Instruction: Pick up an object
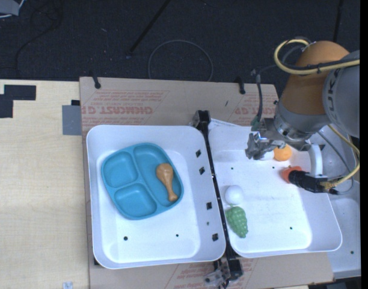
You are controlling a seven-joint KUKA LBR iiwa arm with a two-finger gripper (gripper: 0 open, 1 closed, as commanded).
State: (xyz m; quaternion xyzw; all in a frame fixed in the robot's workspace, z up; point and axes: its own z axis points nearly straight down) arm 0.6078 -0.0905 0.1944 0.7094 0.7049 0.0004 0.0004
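On the bench's two white bins, the gripper (256,147) hovers over the right bin (274,236) beside an orange ball (282,153), its grip unclear, while a drumstick (166,179) lies in the left bin's blue tray (121,173).

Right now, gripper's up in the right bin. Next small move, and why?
Probably a short shift toward the orange ball, then down. The gripper sits at the far end of the right bin just left of that ball, apparently with nothing between its fingers. The white ball and green object lie farther off, near the divider.
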